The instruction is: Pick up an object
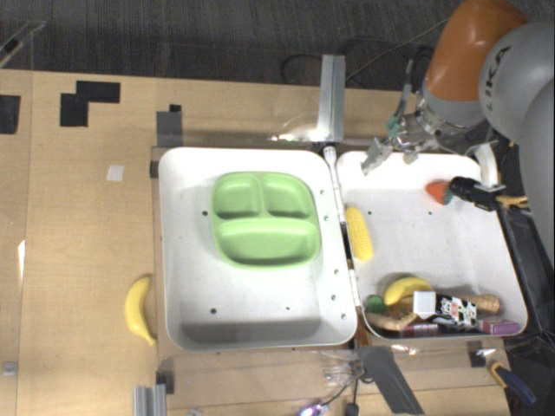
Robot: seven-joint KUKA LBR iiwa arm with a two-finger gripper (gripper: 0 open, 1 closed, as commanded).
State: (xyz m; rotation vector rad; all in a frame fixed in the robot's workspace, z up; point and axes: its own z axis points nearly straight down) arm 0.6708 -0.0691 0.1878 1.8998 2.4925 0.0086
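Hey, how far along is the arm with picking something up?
Nothing looks picked yet. The gripper hangs over the right bin's far rim, with nothing visible between its fingers. The corn cob, the strawberry and the pile with a banana lie in the bin. Reaching down, gripping and lifting all remain.

Divided tray in left bin; corn cob against right bin's left wall.

The grey arm reaches in from the right, its orange band uppermost. The gripper hangs low, angled leftward.
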